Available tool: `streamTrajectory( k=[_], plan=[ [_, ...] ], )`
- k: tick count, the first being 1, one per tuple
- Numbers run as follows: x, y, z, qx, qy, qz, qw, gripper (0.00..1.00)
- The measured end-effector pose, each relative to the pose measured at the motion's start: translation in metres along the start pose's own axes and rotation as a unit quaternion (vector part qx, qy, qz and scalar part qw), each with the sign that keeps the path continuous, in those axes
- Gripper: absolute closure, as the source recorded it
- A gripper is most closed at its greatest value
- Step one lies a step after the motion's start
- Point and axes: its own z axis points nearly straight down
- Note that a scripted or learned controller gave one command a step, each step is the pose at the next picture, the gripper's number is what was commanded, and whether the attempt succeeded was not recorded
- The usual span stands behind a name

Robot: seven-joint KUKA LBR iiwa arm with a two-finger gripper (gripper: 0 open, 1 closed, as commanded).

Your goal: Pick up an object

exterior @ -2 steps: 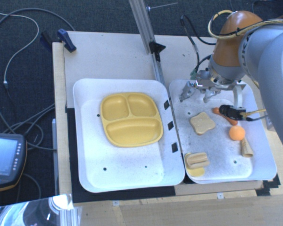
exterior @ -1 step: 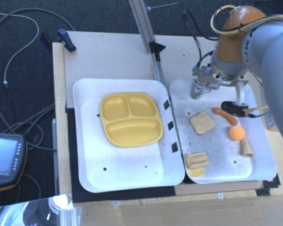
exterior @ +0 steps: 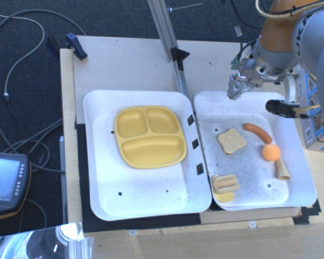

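My gripper (exterior: 235, 92) hangs over the far left rim of the right bin (exterior: 248, 193), with nothing seen between its fingers. In that bin lie a slice of toast (exterior: 231, 141), a sausage (exterior: 257, 133), an orange ball (exterior: 271, 152), a small tan cone (exterior: 282, 170) and a sandwich-like piece (exterior: 225, 183) resting on a yellow piece (exterior: 223, 197) at the near left. The toast sits below and slightly left of the gripper, well apart from it.
The left bin (exterior: 146, 198) holds a yellow divided plate (exterior: 149, 136). A slanted metal pole (exterior: 164, 20) comes down to the gap between the bins. A blue clamp (exterior: 75, 45) sits at the bench's far left corner. Cables and a screen lie on the floor at left.
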Motion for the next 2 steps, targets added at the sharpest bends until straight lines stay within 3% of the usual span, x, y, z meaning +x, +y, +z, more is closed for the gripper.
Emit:
streamTrajectory(
  k=[1, 2],
  plan=[
    [0.000, 0.002, -0.026, 0.002, 0.001, 0.000, 1.0000, 1.00],
    [0.047, -0.013, -0.020, 0.006, 0.002, -0.002, 1.0000, 1.00]
  ],
)
